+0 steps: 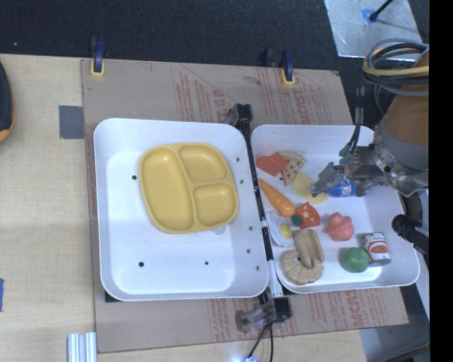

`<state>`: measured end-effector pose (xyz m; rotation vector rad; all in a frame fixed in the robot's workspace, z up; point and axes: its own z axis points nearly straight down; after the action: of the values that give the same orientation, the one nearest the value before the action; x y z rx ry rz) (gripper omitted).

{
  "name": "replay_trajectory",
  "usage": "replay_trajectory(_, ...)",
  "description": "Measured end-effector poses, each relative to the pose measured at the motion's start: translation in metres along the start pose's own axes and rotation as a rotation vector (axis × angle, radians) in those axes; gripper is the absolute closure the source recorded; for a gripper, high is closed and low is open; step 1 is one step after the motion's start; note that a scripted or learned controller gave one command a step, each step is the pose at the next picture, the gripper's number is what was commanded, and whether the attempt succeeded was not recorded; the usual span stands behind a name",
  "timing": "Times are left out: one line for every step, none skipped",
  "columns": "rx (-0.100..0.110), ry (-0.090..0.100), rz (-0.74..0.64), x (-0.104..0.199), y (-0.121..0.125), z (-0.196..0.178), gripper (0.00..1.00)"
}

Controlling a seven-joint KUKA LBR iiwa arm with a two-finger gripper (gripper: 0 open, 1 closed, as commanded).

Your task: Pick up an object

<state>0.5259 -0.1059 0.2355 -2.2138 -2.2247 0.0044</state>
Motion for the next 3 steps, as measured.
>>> replay_trajectory(0.008,0.001,-0.002,0.015,0.011,0.108,0.0)
replay_trajectory(0.004,0.0,0.001,0.014,0.008,0.145,0.0)
replay_trajectory(0.0,-0.001,0.002,0.012,0.009,0.132,1.0)
